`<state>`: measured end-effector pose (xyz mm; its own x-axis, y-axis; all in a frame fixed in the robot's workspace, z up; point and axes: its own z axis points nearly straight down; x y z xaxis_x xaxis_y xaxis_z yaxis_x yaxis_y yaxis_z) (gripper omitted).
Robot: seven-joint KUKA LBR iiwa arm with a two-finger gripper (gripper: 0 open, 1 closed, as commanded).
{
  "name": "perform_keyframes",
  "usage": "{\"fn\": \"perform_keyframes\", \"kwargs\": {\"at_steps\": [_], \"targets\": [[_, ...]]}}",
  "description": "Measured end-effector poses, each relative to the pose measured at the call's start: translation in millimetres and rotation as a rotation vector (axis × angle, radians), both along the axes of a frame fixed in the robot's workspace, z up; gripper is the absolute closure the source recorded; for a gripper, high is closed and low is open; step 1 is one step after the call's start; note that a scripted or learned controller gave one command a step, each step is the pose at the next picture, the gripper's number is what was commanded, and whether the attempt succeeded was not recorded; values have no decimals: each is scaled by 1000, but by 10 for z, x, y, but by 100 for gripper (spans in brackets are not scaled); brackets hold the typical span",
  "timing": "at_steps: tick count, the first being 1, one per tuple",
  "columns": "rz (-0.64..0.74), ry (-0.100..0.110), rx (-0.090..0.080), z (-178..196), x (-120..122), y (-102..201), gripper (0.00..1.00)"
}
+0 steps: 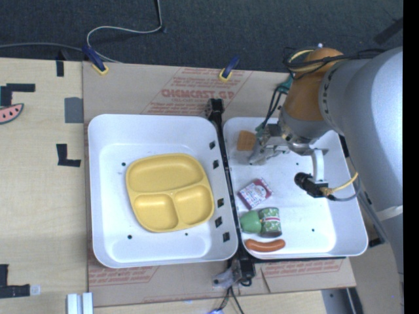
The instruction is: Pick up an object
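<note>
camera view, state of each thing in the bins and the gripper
yellow divided plate: right way up in the left bin
brown block: on the right bin floor, beside the gripper
red-and-white packet: lying flat
green can: on its side
sausage: lying near the front wall

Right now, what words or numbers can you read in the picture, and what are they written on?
"CHEMCAST G.P.": red print, partly blurred, my best reading, on the cardboard sheet under the bins.
More red print on the cardboard's front edge: too blurred to read.
Small packet in the right bin: red and white print, too small to read.
Green can: label too blurred to read.
</note>
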<state>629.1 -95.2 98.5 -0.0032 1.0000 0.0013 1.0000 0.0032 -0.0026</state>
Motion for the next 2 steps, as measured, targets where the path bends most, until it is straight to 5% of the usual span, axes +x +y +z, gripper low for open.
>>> {"fn": "perform_keyframes", "kwargs": {"at_steps": [1, 2], "targets": [[0, 0, 0, -1, -1, -1, 0], [1, 2, 1, 91, -3, 5, 100]]}}
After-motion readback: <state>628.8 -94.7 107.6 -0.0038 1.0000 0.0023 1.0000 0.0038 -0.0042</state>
